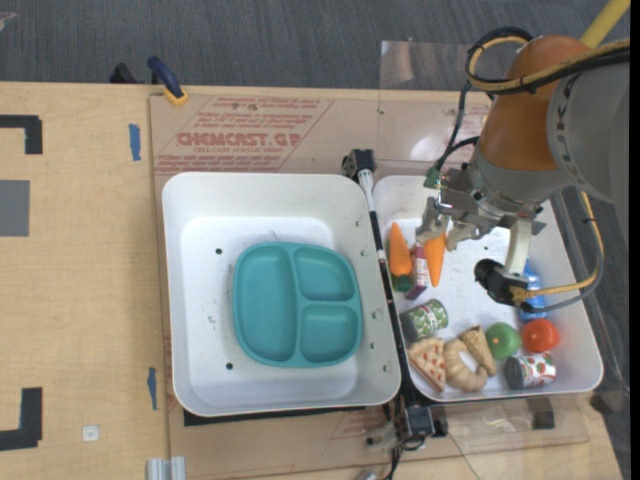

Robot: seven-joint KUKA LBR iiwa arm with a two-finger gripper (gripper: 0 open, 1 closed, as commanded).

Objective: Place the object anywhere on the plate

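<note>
Right of centre, we see the claw (441,238) with fingers apart, straddling an orange carrot (436,260) in the right bin (585,353); the teal plate (296,304) lies lower centre.

Red letters are printed on the flat brown cardboard sheet (250,133) that lies under the top edge of the two white bins. The biggest line looks like "CHEMCAST GP." The smaller red lines above and below it are too blurry to read. The little cans in the right bin have labels, but their words are too small to make out.
</note>
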